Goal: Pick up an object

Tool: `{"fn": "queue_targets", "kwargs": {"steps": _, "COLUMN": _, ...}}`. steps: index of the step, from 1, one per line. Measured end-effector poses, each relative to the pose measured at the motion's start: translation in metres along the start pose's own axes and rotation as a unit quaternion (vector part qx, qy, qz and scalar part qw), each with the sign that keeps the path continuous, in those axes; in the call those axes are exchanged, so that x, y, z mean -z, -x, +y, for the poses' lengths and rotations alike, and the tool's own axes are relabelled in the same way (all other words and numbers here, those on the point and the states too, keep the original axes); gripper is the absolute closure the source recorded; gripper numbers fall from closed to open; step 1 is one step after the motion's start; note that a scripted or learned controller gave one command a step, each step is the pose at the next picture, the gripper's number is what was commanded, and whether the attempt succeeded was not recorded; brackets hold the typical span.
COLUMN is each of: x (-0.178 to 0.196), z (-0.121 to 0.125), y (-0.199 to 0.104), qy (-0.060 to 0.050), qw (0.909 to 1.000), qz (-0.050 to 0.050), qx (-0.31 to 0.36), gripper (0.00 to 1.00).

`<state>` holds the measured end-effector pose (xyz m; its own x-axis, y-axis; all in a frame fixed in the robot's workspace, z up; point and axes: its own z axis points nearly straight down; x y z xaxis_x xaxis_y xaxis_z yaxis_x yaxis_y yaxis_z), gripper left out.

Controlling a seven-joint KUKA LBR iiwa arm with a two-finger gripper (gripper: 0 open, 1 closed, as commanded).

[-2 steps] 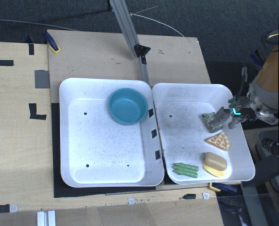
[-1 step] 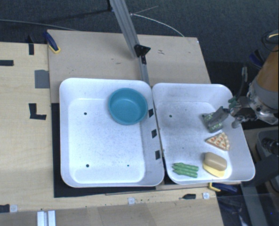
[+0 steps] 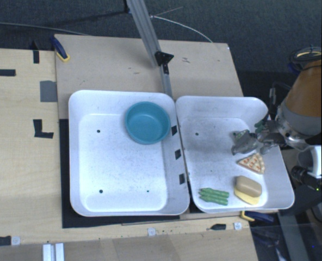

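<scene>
My gripper (image 3: 241, 143) reaches in from the right and hangs low in the right bin (image 3: 215, 118), just above and left of a pizza slice toy (image 3: 252, 163). Its grey fingers look spread, and nothing shows between them. A tan and yellow sandwich-like block (image 3: 248, 190) lies near the bin's front right corner. A bunch of green beans (image 3: 213, 196) lies at the bin's front edge. A blue bowl (image 3: 147, 122) sits in the left bin (image 3: 96, 167) at its back right.
A grey metal bar (image 3: 144, 29) slants down from the top to the gap between the bins. The arm's orange band (image 3: 307, 94) stands over the right bin's right rim. The wooden bench (image 3: 19, 129) spreads to the left.
</scene>
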<state>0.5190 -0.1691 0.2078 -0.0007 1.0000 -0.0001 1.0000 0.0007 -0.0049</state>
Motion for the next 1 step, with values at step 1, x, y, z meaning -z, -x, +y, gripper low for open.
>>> {"fn": "queue_targets", "kwargs": {"steps": 1, "x": -0.0558, "z": -0.0086, "y": -0.0081, "qy": -0.001, "qw": 1.0, "qz": 0.001, "qx": 0.0, "gripper": 0.0}}
